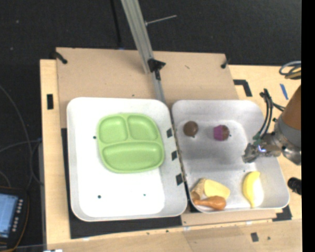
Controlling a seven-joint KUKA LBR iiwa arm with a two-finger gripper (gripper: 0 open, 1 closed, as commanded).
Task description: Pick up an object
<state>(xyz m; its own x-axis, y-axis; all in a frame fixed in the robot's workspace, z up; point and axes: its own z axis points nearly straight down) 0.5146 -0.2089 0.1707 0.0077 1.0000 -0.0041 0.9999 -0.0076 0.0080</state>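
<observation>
A pale green three-compartment plastic plate [130, 143] lies in the left white bin [84, 193]. The right white bin [210, 112] holds a brown ball [190, 128], a purple ball [221, 133], a pale wedge touching an orange carrot-shaped piece [211, 202], and a yellow banana [252, 188], long axis near-vertical. The gripper [252, 154] reaches in low from the right, just above the banana; its grip cannot be told.

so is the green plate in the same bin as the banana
No, the green plate sits in the left bin, while the banana lies in the right bin.
</observation>
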